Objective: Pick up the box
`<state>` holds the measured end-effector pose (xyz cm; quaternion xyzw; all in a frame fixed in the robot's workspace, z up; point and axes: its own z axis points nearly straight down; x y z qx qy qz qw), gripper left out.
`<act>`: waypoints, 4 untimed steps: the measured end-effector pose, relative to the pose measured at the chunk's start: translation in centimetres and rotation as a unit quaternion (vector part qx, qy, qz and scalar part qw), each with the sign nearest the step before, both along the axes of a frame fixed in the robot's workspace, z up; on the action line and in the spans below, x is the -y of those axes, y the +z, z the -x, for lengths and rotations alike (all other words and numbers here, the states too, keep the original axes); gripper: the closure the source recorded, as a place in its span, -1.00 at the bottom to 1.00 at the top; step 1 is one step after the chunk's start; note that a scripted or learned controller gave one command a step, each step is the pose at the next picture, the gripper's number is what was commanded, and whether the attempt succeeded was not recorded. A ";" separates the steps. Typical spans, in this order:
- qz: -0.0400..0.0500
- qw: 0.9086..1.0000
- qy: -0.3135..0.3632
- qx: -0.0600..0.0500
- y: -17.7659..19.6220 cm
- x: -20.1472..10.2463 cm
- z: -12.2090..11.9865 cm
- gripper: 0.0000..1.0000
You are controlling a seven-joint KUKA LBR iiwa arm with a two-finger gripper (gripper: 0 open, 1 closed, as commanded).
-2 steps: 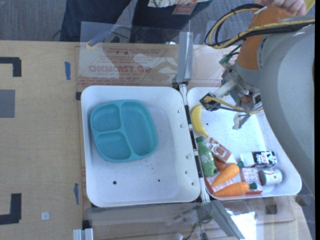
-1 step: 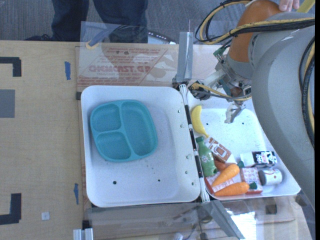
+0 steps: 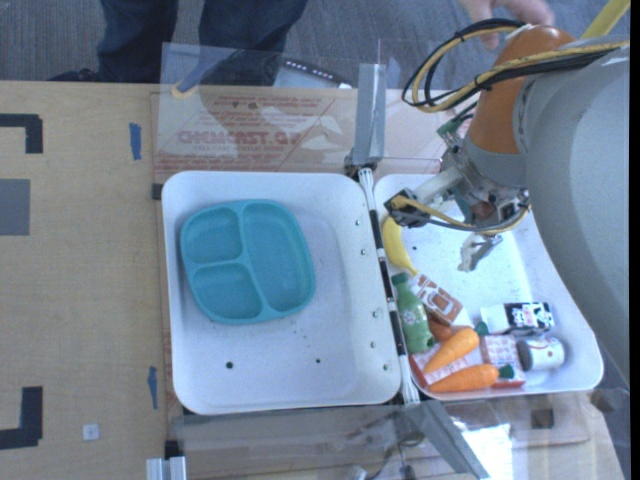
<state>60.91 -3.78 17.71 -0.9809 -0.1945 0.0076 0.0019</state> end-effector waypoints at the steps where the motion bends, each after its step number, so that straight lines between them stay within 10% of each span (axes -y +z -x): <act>1: 0.001 1.000 -0.014 0.007 5.7 2.2 0.6 -1.00; 2: 0.000 0.997 -0.074 0.009 -9.2 6.0 3.2 -1.00; 3: 0.000 1.000 0.028 0.006 -2.9 7.6 2.1 -1.00; 4: 0.000 1.000 -0.010 0.005 -8.0 5.2 -3.9 -1.00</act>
